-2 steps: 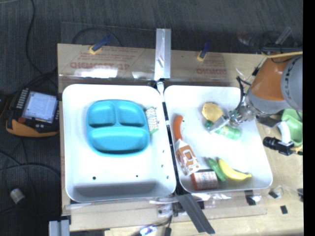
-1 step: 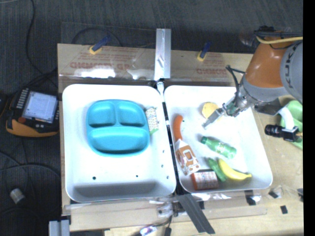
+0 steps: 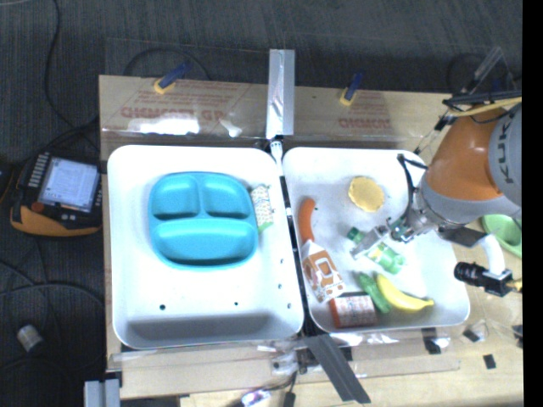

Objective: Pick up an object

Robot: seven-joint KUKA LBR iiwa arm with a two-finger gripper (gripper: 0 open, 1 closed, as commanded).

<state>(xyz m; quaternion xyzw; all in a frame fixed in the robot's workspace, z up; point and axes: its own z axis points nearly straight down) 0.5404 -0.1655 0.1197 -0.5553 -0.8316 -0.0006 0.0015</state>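
Two white bins: the left bin (image 3: 127,312) bears a glossy blue divided tray (image 3: 204,219). At the right bin's centre, the gripper (image 3: 392,236) meets a green-white packet (image 3: 382,257); its grip is unclear. Curved yellow banana (image 3: 403,297) at five o'clock.

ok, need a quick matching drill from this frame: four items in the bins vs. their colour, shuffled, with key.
Things:
1. divided plate
2. banana
3. carrot
4. round cookie

Colours:
A. orange
B. tan
C. blue
D. yellow

Pairs: 1-C, 2-D, 3-A, 4-B. The plate lies in the left bin; the other three lie in the right bin, where the gripper hangs over a green and white item.
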